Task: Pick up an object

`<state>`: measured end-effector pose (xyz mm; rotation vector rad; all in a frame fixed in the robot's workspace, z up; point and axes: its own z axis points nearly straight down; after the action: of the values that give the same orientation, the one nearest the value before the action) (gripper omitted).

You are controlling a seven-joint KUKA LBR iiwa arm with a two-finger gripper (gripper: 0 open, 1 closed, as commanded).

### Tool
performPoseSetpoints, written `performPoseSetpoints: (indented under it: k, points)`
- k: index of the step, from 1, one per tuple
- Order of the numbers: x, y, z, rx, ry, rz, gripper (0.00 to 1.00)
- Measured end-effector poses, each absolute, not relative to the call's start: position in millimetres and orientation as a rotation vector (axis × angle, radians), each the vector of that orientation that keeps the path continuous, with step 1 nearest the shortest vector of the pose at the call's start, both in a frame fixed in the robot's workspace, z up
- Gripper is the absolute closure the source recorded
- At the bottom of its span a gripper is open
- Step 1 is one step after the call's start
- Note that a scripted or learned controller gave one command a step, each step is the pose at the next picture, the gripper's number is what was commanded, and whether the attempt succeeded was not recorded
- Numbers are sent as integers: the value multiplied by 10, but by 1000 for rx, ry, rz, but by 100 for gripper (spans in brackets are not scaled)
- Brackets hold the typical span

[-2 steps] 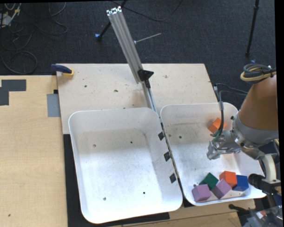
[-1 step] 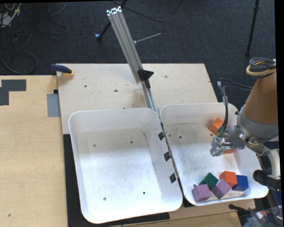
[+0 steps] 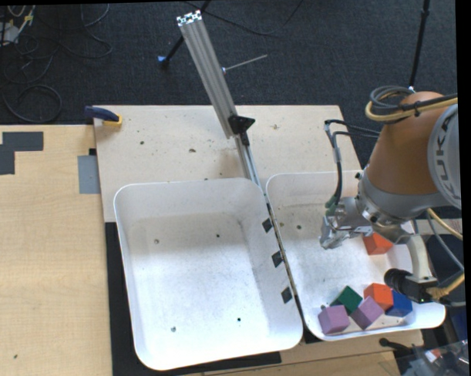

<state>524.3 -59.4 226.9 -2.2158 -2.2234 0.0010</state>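
My gripper (image 3: 331, 238) hangs over the middle of the right bin (image 3: 305, 200), reaching in from the right under the orange wrist band. Nothing shows between its metal parts. Along the bin's near edge lie two purple blocks (image 3: 333, 319) (image 3: 368, 312), a green block (image 3: 349, 298), an orange block (image 3: 380, 295) and a blue block (image 3: 401, 303). Another orange block (image 3: 377, 244) peeks out just right of the gripper, partly hidden by the arm. The cluster sits well below the gripper.
The left bin (image 3: 200, 269) lies beside the right one, with a divider carrying black clips (image 3: 276, 258) between them. A slanted aluminium bar (image 3: 213, 76) rises from the back of the bench. A black knob (image 3: 397, 279) on the arm overhangs the right bin's corner.
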Motion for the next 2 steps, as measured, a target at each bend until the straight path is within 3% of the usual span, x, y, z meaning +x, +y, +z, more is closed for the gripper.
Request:
performPoseSetpoints:
  k: [2]
  points:
    - [5824,194,2367,-2216,-2224,-1,100]
